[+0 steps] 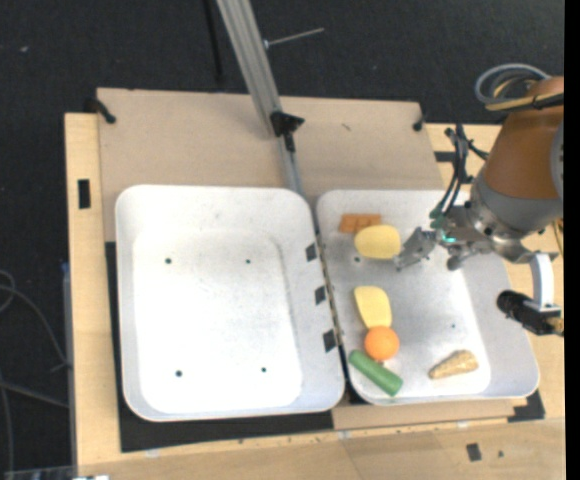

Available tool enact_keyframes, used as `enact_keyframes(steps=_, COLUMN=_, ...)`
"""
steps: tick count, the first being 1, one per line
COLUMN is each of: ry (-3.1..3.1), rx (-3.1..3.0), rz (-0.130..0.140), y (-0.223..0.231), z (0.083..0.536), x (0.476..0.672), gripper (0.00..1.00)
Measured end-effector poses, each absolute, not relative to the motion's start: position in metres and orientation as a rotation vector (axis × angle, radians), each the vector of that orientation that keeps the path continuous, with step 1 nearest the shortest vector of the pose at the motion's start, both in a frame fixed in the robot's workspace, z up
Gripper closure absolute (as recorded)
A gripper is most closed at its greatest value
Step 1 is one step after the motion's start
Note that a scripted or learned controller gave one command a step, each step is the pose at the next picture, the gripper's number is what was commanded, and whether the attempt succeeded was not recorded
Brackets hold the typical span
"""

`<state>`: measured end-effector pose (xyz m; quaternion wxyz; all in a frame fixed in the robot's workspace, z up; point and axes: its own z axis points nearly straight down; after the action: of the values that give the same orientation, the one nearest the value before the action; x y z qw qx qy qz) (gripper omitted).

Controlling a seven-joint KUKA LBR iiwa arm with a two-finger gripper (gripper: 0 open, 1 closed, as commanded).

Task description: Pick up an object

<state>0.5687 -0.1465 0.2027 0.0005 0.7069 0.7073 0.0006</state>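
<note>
The right bin holds several objects. A yellow rounded piece lies near its back, touching an orange-brown block behind it. A flat yellow block sits mid-bin, with an orange ball just in front of it and a green cylinder at the front edge. A tan wedge rests at the front right. My gripper hangs over the bin's back right, just right of the yellow rounded piece. It is open, with nothing between its fingers.
The left bin stands beside the right one, with black clips along the shared edge. A slanted metal post rises behind the bins. The arm's orange band is at the right. A black fitting overhangs the right bin's rim.
</note>
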Motion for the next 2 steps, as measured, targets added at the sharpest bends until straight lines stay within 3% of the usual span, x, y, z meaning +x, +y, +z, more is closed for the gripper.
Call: enact_keyframes(steps=2, ry=2.214, rx=2.227, rz=0.0, y=-0.144, z=0.102, x=0.572, gripper=0.0)
